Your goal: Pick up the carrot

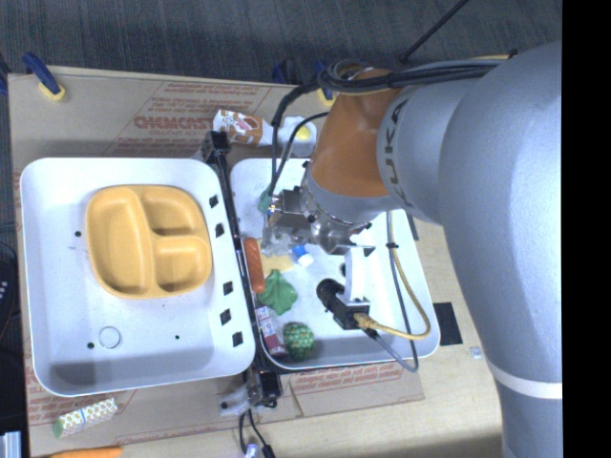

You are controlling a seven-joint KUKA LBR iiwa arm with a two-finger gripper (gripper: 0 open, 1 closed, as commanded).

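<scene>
Carrot: slim orange carrot point(253, 264) lies along the right white bin's point(420, 337) nine o'clock wall.
Tool: tool point(286, 219) hangs near the carrot's one o'clock; finger state cannot be told.
Neighbour: green leafy piece point(279, 292) at the carrot's four o'clock.

A robotics lab is showing itself here: beside the grey arm point(477, 160), two white bins point(38, 256) are sitting on cardboard point(191, 108) (taped, printed), cables point(401, 294) trailing.

Red "CHEMCAST" print on cardboard sheet point(181, 113) under bins; "KU…" partly visible on arm point(393, 156).
</scene>
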